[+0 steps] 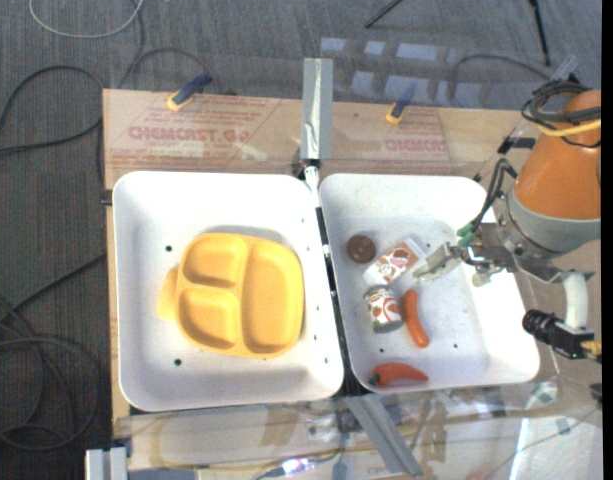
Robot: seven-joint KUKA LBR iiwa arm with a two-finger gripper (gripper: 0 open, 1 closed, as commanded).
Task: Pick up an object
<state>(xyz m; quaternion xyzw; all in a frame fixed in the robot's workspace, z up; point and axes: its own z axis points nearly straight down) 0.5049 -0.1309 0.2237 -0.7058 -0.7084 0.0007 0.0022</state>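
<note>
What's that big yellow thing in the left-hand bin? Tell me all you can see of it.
The yellow tray looks like moulded plastic, a divided plate with rounded corners and three compartments: two smaller ones on its left, one long one on its right. It lies flat, slightly turned, on the floor of the left bin, with nothing in it.

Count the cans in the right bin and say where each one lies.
2. One can lies near the bin's middle, beside the gripper. The other can lies just below it, next to the sausage. The arm may hide more.
</note>
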